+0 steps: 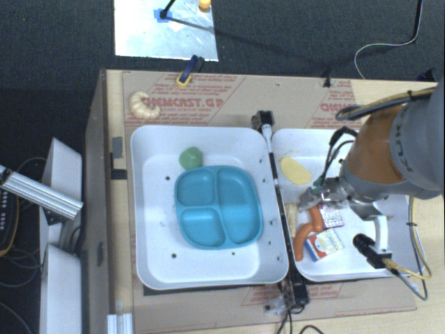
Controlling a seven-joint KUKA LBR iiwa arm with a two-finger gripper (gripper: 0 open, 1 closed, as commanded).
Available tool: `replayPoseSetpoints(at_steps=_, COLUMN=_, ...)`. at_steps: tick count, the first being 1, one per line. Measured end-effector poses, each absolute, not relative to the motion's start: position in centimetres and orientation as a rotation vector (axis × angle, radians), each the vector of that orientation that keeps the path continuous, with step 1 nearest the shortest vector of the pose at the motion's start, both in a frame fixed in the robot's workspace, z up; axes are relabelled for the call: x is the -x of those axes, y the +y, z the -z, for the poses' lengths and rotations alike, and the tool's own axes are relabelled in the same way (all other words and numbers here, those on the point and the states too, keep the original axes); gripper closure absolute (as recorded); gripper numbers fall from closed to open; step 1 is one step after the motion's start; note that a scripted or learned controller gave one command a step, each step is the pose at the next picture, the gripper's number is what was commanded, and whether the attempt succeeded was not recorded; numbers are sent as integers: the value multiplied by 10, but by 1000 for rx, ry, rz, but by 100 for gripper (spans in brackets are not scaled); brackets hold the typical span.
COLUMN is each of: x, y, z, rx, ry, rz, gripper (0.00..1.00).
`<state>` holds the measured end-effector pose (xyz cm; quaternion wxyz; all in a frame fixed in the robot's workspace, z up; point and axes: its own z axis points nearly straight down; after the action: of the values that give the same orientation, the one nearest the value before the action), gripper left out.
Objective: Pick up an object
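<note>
1. The arm (389, 152) reaches in from the right and hangs low over the right bin (295, 146), its gripper (327, 195) down among the clutter there.
2. The step in hand looks like the descent onto a pick: the gripper sits just above the orange carrot-shaped toy (309, 229) and touches or nearly touches a patterned packet (333, 218).
3. Whether the pincer is spread or pressed together I cannot tell; nothing can be seen held.
4. Likely targets, all in the right bin: one carrot toy, one patterned packet, one small carton (324, 245), one yellow piece (295, 170) nearer the back wall.
5. Next, I judge, the gripper must settle squarely on one item, pinch it, then lift straight up; the items lie touching, so a neighbour may drag along.
6. The left bin (156, 141) holds one blue divided tray (217, 207) and one green ball (190, 158), just behind the tray.
7. Two bins in all, side by side.
</note>
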<state>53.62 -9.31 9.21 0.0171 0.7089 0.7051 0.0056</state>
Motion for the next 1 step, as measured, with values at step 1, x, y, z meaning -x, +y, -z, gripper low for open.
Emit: replayPoseSetpoints(at_steps=1, x=-537, y=-88, z=-103, rx=-2202, ry=2206, rz=-26, gripper=100)
